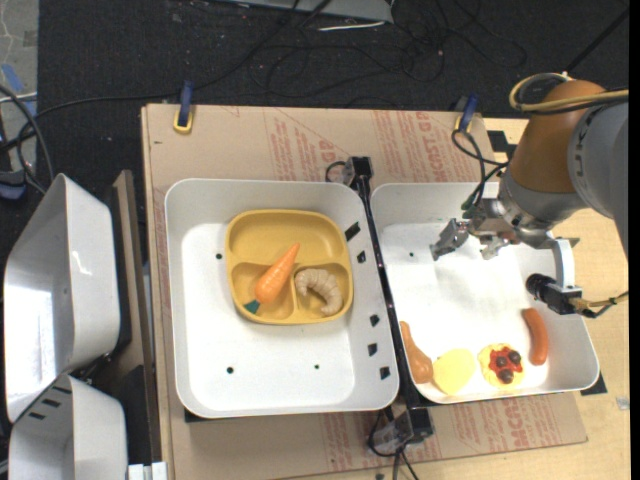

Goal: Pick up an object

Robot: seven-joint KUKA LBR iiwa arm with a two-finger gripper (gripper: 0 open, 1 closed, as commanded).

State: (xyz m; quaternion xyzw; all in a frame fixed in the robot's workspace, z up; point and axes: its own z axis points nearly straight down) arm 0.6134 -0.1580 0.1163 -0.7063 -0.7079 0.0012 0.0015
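- Over the right bin [420, 223], near its back wall, the claw [468, 238] hangs above bare floor; its fingers look spread and hold nothing.
- Along the front wall lie a sausage [538, 335], a pizza toy [502, 363], a yellow disc [453, 370] and a drumstick [415, 353], well apart from the claw.
- On the plate [290, 230] in the left bin rest a carrot [277, 273] and a shrimp [320, 288], each kept in its own compartment.

In the left bin [200, 298] we see a yellow divided plate [290, 230] holding a carrot [277, 273] and a pale shrimp [321, 288]. Along the near edge of the right bin [480, 268] lie a chicken drumstick [415, 355], a yellow disc [453, 369], and a small pizza [502, 363]. A sausage [537, 336] lies by its right edge.
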